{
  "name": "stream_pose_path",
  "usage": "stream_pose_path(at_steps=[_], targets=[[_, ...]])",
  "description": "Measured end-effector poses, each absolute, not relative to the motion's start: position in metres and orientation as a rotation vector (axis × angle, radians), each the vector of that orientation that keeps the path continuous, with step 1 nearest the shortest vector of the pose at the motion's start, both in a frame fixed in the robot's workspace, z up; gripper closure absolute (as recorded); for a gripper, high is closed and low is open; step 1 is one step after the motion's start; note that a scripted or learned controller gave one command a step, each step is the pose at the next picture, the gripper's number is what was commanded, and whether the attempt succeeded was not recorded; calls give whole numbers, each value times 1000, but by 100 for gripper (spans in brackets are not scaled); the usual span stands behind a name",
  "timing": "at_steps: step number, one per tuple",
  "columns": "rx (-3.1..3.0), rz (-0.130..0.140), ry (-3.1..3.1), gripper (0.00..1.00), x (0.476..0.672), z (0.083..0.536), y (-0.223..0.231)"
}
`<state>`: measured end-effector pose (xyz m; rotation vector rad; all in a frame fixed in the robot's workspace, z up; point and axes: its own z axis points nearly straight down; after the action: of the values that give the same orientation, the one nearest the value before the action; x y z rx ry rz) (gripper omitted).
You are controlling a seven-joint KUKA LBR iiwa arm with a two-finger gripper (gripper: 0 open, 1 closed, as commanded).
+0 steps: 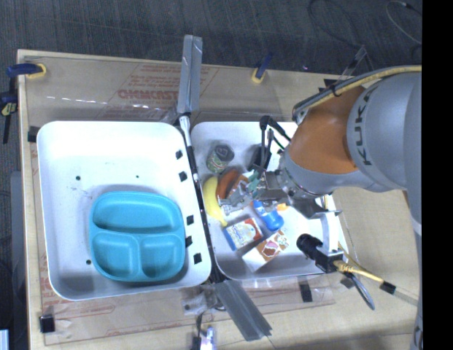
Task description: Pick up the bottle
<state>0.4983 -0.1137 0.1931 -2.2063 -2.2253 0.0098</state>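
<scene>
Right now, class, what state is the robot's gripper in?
Gripper: cannot be told. It is low over the right bin, above the clutter beside the blue bottle, and the pile hides its tips.

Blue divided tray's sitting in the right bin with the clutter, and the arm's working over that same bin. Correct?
Not quite. The camera view shows the blue divided tray in the left bin, alone. The clutter is in the right bin, and the arm is over that one.
</scene>
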Motion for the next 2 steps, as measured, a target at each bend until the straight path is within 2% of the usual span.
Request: stream_pose_path(at_steps=[1,2], targets=[[-2239,10,-2192,0,523,98,-136],[-2091,4,-2339,0,515,151,-192]])
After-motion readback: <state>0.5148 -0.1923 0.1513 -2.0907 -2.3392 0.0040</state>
